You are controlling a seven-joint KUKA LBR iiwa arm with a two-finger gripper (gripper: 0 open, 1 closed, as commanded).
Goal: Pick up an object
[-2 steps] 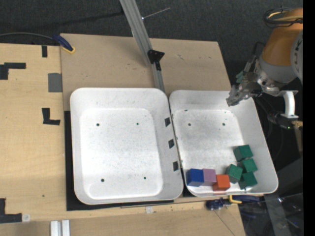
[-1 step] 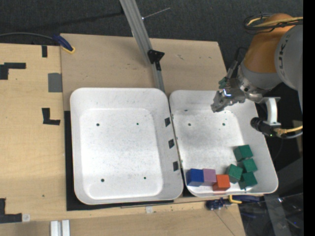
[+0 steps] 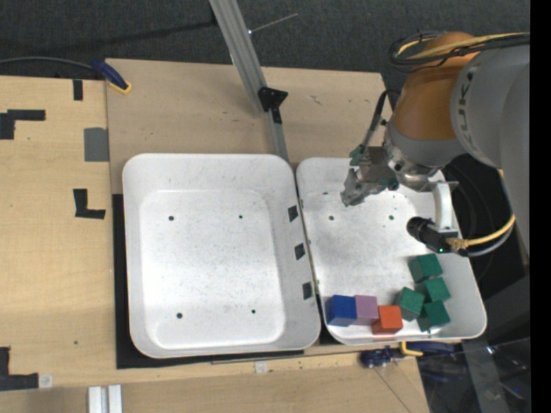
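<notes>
Camera view from above has my gripper hanging over the far part of the right bin, near that bin's upper left corner, with nothing caught in it that I can make out. Whether it is spread or closed I cannot tell; it is small and dark against the white floor. My arm comes in from the right, its orange band just above the wrist.

All the objects I might pick lie well apart from me, crowded along the near edge and near right corner of the same bin. A blue block sits leftmost, a purple block touches its right side, and an orange block sits just beside the purple one. Further right, a cluster of green blocks is heaped against the bin's right wall, some tilted on one another.

Between me and these blocks is bare white bin floor. On my left stands the left bin, its wall touching the right bin's.
</notes>
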